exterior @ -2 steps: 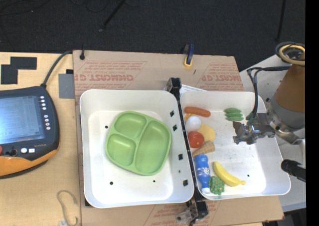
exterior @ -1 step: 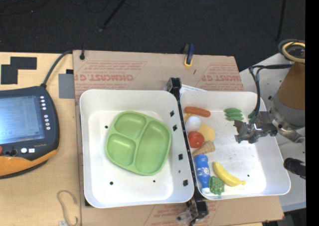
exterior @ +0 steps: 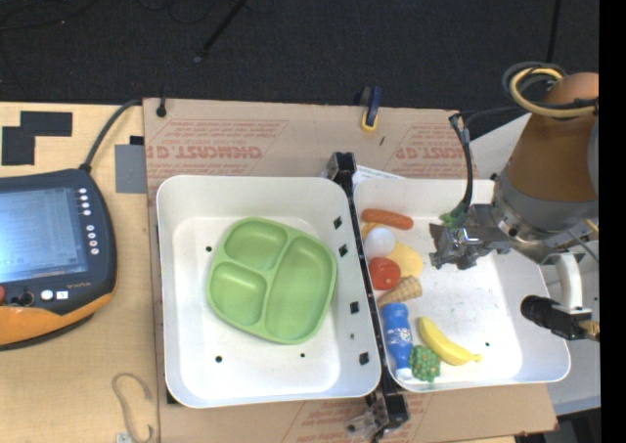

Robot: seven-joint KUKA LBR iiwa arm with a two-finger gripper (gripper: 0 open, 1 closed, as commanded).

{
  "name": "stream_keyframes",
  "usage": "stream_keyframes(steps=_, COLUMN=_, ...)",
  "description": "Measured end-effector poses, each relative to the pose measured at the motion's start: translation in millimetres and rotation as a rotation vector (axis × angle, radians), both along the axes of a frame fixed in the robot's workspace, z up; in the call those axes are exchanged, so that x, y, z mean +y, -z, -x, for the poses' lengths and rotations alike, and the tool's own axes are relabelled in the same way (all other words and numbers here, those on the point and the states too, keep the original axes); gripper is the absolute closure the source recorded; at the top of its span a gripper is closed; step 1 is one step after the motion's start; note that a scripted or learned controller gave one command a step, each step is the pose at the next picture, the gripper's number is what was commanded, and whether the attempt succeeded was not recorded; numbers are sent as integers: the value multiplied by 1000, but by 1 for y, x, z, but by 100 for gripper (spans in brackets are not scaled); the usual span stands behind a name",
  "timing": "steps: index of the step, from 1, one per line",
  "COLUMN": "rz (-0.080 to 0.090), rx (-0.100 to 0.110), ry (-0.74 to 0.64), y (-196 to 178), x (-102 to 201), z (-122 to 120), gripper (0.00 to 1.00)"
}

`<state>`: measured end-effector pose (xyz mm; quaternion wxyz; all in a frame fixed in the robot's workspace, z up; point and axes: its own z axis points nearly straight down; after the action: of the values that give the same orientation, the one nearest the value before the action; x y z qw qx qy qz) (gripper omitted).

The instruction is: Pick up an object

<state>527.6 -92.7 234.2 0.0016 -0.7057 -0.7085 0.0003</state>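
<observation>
Pincer (exterior: 452, 241) low, fingers seemingly parted

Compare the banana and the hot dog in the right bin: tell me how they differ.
The banana is yellow; the hot dog is orange-red. The banana curves, while the hot dog is nearly straight. The banana lies near the right bin's front edge beside the broccoli, whereas the hot dog lies toward the back, above the egg. Both are elongated toy foods lying flat in one bin.
</observation>
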Motion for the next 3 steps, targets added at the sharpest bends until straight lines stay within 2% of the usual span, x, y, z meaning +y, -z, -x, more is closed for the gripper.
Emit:
stream_keyframes(steps=2, rz=1, rx=-1, ry=-1, y=-10, x=100, z=-51, gripper=100)
stream_keyframes(steps=3, rz=1, rx=-1, ry=1, y=-9, x=138, z=-82, gripper=100)
